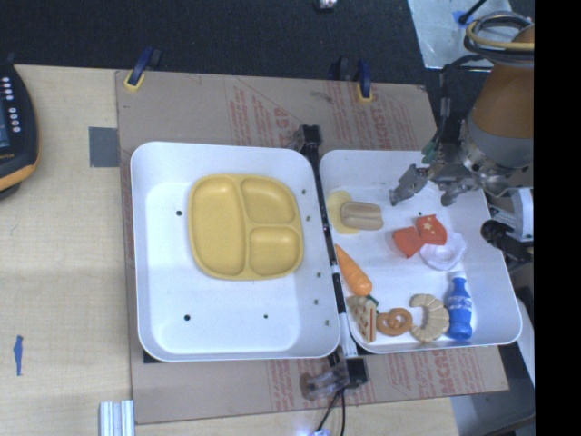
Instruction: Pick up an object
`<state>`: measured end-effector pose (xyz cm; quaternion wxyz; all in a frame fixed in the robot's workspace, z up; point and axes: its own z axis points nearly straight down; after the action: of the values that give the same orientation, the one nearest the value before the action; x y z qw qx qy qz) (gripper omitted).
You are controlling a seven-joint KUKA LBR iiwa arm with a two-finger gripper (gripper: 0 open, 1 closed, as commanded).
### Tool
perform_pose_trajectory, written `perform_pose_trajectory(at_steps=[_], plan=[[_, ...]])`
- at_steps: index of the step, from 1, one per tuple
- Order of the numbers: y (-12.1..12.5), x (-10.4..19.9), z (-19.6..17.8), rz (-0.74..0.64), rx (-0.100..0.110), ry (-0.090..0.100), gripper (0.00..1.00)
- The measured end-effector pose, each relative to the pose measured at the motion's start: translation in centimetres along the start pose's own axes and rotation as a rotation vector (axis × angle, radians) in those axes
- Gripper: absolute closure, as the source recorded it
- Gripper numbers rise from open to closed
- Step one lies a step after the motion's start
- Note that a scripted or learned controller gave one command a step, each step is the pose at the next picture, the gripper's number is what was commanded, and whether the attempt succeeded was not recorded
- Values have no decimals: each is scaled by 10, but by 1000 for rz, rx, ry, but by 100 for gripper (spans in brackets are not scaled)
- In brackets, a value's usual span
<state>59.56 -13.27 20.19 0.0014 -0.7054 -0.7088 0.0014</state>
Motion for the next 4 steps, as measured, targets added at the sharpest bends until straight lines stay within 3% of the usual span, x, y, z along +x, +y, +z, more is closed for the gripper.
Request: perform_pose_trajectory(at_steps=[1,2,3,4], plan=[[-8,-30,97,1,-1,-2,0],[-31,-18,102,-1,-26,-9,0],[-29,-18,89,-1,-27,-8,100],[-64,65,11,3,3,0,100]])
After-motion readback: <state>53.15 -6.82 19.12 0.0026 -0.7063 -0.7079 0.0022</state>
